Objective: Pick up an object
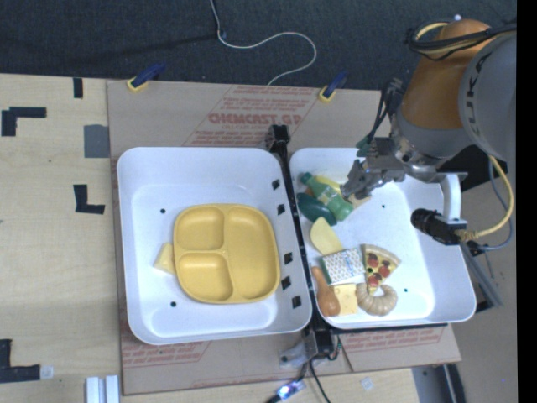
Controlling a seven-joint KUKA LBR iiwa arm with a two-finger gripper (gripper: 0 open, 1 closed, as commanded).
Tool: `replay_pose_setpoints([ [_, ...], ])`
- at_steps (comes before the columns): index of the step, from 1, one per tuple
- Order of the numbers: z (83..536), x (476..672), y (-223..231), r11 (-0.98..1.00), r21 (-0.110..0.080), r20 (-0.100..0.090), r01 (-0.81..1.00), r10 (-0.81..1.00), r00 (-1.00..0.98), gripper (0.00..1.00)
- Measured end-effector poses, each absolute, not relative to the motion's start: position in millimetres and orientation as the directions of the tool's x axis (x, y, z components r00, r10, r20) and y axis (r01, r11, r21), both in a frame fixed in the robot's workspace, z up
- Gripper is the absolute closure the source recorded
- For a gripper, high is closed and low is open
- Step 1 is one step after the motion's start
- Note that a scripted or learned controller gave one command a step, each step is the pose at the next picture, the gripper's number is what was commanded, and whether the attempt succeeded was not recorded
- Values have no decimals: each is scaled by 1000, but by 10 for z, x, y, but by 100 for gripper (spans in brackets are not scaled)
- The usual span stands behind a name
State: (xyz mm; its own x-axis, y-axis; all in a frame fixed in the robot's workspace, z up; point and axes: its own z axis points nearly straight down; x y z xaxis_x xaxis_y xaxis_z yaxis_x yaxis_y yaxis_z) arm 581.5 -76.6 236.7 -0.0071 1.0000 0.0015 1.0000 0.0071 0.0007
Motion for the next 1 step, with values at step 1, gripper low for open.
replay_pose_setpoints([
  [1, 2192, 6290, -517, 5, 0, 0, 1000, 1000, -5, 100],
])
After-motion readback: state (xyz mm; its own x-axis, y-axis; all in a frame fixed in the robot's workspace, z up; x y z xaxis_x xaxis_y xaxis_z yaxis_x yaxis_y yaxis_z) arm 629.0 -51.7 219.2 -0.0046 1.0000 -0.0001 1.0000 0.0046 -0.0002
